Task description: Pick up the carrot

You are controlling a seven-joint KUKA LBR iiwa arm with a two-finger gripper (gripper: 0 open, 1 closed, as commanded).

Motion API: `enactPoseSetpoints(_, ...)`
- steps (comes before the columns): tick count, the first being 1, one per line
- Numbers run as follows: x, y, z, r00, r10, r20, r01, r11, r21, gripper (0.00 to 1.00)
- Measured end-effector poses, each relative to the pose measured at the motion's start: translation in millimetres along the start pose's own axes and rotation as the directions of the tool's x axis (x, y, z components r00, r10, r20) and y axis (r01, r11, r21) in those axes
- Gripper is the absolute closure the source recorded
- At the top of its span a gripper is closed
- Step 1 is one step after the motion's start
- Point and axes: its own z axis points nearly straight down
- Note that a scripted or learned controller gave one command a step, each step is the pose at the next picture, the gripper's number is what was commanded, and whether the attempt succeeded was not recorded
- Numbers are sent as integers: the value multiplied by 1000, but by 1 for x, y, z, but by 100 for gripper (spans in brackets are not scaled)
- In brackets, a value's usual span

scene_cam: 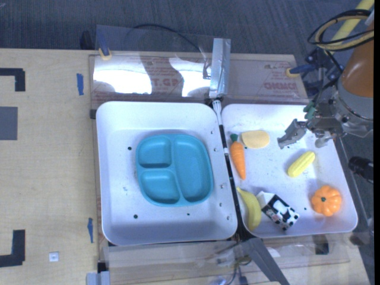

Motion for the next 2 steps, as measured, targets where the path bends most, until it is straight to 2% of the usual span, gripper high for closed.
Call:
enactPoseSetpoints(1,-58,-53,47,1000,-26,2,26,1000,2,0)
enactPoseSetpoints(2,-56,-51,35,1000,-31,3,31,1000,-6,100)
